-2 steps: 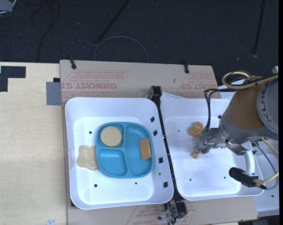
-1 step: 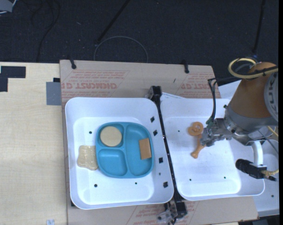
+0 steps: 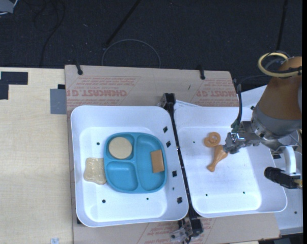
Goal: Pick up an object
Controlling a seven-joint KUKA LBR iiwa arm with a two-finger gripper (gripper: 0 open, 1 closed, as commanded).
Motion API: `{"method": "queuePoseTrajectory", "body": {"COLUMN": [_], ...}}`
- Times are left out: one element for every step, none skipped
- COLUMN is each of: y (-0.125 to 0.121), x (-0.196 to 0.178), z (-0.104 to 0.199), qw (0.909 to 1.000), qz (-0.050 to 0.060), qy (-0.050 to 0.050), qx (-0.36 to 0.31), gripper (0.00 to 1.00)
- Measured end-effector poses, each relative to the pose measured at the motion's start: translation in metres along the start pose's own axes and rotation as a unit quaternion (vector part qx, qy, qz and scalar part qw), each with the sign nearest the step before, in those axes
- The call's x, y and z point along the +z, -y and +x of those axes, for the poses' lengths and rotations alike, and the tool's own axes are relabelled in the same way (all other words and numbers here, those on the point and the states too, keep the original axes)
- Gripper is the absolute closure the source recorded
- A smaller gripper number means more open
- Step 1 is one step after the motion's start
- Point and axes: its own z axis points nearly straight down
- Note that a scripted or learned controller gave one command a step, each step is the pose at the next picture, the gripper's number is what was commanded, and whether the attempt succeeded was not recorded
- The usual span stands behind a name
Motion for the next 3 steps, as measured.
{"method": "queuePoseTrajectory", "body": {"y": [-0.001,-0.020,-0.018], "x": [-0.049,-0.046,-0.040], "z": [-0.001,0.053,0.101], "qw": [1.0000,1.0000,1.0000], "qz": [-0.001,0.001,0.002], "qy": [0.000,-0.001,-0.001], "qx": [0.000,-0.002,-0.001], "gripper": [1.00,1.00,1.00]}}
